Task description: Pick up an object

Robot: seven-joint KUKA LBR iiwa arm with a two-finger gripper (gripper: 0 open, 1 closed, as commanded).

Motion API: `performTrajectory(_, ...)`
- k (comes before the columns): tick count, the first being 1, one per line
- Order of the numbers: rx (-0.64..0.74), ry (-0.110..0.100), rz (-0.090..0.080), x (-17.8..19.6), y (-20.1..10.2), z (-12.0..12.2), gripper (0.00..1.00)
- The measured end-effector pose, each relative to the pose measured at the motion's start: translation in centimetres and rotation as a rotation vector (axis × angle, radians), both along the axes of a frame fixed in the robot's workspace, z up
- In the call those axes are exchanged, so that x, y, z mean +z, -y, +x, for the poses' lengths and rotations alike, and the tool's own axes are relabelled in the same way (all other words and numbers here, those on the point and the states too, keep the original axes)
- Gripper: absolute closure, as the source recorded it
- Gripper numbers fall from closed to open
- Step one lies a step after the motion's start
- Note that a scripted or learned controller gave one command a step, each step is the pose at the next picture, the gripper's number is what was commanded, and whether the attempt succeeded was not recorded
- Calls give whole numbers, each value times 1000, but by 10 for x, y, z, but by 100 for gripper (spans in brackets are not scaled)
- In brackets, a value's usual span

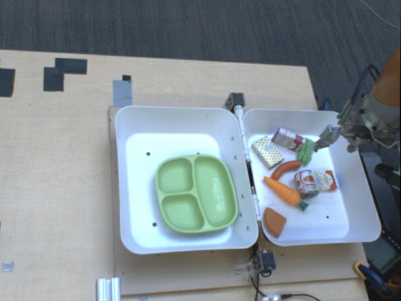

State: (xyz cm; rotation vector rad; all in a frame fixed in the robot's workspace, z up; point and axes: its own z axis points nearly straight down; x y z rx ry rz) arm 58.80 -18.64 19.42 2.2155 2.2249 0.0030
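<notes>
A: We log this as the approach step. The gripper sits over the upper right of the right bin, its dark tip close to a green piece. We see nothing held, and we cannot tell whether it is spread or pressed together.

B: Candidates all lie in that bin: the carrot, the red sausage, the patterned block, the small can, the crinkly packet and the orange wedge.

A: Next move, we judge: settle on one item and descend squarely over it.

B: Crowding is the obstacle. The green piece touches the sausage, with the can just beside. The left bin carries a green divided plate; it is well apart.
</notes>
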Motion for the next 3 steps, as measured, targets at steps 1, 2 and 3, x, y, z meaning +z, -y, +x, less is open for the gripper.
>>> performTrajectory(1,2,7,1,-96,-8,-41,0)
performTrajectory(2,9,11,14,-84,-16,-38,100)
performTrajectory(3,1,2,1,-9,-116,-74,100)
